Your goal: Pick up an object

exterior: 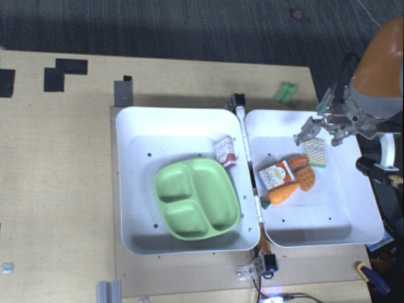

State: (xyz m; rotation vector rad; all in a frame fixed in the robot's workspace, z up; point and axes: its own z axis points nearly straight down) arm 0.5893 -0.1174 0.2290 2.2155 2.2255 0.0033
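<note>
Several small items lie bunched in the right bin, and the carrot at the near-left of that bunch looks the easiest pick. The gripper hangs over the far part of this bin, up and to the right of the carrot, its fingers spread and nothing between them.

To do this step well, I judge the arm should travel toward the carrot, turn the wrist so the fingers straddle its narrow width, and come straight down (the juice carton touches it on the far side, so room is tight there).

The carrot's long axis runs diagonally, its leafy end toward the bin divider, its other end toward the waffle.
</note>
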